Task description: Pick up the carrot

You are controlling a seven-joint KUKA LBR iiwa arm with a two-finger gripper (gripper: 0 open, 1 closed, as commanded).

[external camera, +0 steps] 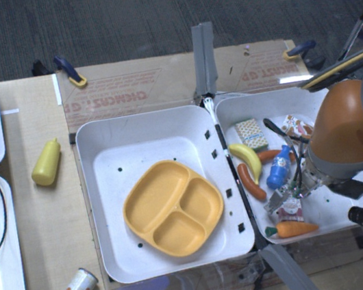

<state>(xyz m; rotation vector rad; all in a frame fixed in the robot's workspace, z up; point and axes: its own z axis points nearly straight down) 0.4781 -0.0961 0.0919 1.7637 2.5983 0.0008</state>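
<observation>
The carrot (296, 228), orange with a small green end, lies flat along the front wall of the right bin (333, 217). My gripper (294, 185) hangs low over the middle of that bin, a little behind the carrot and just above a crumpled silvery packet (287, 208). The arm's grey body and orange band (346, 122) cover the bin's right part. Nothing that I can make out is held by the gripper.
Around the gripper lie a blue bottle (277, 169), a sausage (251, 182), a banana (248, 157), a small orange-red piece (270, 156), a green-white box (252, 134) and a snack wrapper (297, 127). The left bin (106, 189) holds a yellow divided plate (172, 207).
</observation>
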